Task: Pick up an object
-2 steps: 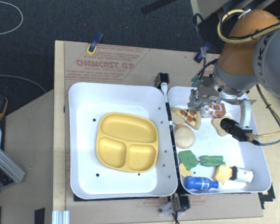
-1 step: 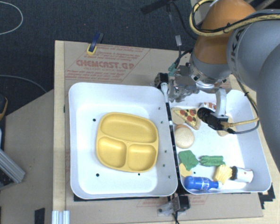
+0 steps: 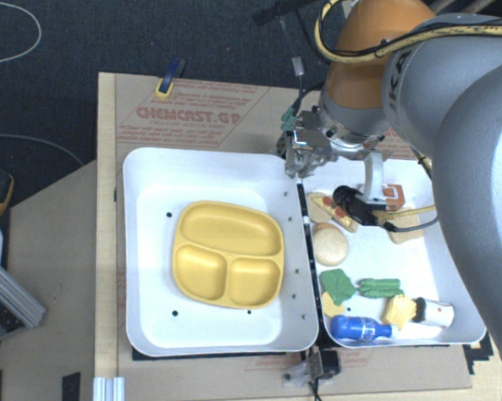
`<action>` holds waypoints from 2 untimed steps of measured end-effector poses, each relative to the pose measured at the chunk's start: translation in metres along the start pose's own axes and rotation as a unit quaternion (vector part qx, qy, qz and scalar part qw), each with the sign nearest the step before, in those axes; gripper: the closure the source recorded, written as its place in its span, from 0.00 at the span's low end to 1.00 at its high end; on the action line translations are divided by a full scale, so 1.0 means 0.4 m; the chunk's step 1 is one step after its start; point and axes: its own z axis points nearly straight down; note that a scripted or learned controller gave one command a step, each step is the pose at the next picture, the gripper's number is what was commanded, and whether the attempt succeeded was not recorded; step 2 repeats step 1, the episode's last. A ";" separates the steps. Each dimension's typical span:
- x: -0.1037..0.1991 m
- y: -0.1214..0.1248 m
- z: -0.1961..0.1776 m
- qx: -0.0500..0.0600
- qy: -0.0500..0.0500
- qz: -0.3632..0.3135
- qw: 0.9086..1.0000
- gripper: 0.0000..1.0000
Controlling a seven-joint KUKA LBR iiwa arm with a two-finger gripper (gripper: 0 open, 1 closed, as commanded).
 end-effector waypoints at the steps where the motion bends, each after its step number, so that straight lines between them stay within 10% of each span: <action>1: 0.013 0.028 -0.032 0.000 0.000 0.001 1.000 1.00; 2: 0.013 0.028 -0.032 0.000 0.000 0.001 1.000 1.00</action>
